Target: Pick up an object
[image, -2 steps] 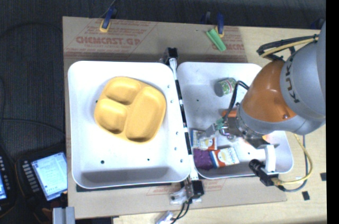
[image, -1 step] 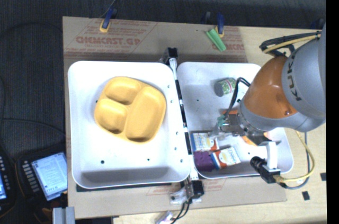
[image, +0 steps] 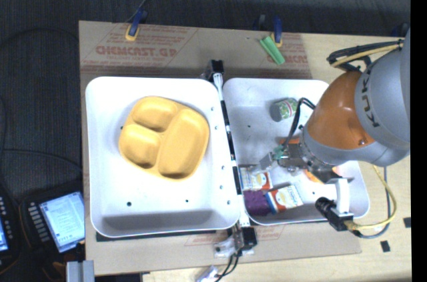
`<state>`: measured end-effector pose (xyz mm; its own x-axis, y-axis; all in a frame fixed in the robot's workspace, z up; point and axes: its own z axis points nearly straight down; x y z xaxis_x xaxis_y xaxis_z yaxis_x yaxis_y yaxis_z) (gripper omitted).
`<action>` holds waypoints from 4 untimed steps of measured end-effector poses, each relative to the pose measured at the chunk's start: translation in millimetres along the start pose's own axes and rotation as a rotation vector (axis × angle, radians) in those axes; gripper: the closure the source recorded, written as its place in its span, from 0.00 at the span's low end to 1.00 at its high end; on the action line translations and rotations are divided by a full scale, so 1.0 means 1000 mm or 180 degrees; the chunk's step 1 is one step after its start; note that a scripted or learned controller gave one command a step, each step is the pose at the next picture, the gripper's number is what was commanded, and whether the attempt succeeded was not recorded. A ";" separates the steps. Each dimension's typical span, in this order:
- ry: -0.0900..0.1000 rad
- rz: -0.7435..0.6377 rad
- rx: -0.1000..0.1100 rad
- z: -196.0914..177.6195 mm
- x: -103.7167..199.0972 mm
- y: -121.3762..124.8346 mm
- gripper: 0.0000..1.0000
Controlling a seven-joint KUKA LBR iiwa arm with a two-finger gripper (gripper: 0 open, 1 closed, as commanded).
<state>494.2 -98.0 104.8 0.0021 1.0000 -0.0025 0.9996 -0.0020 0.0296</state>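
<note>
Camera view: gripper (image: pixel 288 155), grip state indeterminable, over right bin (image: pixel 253 95). Packets (image: pixel 272 197) beneath: likely light, crinkly, slippery; best pinched across short edges.

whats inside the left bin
The left bin holds one yellow three-section tray, upside down, near the middle. Anything under the tray is covered and cannot be seen.
</note>
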 end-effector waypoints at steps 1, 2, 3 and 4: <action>0.0013 -0.0004 0.0002 -0.010 0.002 0.001 1.00; 0.0014 -0.0004 0.0004 -0.010 0.002 0.001 0.00; 0.0015 -0.0011 0.0033 0.013 0.004 -0.004 0.00; 0.0013 -0.0015 0.0055 0.015 -0.034 0.052 0.00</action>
<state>546.6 -132.4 91.4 -0.0025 1.0000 0.0014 0.9999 0.0025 0.0122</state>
